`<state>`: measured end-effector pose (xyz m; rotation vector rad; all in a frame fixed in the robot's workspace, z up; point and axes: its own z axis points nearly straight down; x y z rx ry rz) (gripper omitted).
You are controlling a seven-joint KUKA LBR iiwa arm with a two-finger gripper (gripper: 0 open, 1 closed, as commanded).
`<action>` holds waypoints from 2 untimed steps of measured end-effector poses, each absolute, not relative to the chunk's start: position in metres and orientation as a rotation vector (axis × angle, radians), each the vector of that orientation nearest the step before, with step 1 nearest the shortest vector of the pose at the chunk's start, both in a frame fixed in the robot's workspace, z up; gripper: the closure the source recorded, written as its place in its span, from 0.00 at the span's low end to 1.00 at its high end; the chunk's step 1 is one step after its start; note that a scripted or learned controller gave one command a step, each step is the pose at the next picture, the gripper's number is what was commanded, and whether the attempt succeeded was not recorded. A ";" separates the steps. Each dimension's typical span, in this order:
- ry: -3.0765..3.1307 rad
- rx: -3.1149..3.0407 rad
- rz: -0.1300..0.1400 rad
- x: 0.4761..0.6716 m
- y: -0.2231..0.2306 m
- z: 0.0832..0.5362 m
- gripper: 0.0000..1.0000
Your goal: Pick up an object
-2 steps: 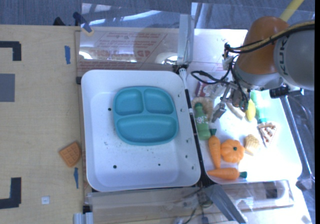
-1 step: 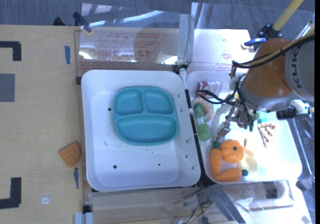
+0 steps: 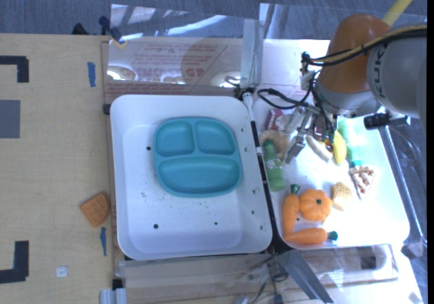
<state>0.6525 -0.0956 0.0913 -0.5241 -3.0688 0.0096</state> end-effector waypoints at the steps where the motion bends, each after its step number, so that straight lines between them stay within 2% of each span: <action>1: -2.993 -0.983 -0.002 0.623 -0.130 0.089 0.00; 2: -3.035 -0.837 -0.002 0.565 -0.115 0.091 0.00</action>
